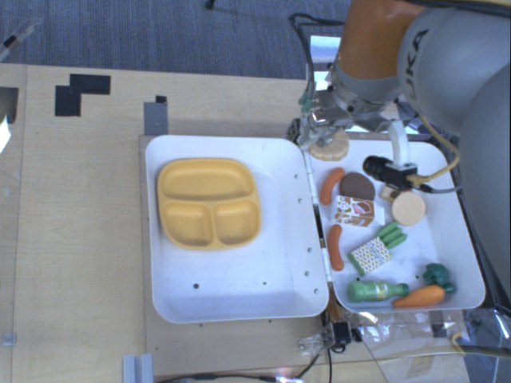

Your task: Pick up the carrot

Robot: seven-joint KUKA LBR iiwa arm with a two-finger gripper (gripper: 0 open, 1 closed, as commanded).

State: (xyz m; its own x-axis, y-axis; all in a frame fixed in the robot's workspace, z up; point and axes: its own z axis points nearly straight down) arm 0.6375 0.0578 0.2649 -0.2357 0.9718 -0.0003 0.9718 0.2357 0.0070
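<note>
The carrot, orange with a dark green leafy top, lies flat in the near right corner of the right bin, just right of a green bottle. My gripper hangs at the far left corner of that same bin, right over a pale round biscuit-like piece. It is far from the carrot, with nearly the whole length of the bin between them. The wrist and grey arm hide the gripper's tip.
The right bin also holds two red sausages, a brown piece, a small printed carton, a tan disc, a green vegetable and a chequered box. A yellow divided plate sits in the left bin.
</note>
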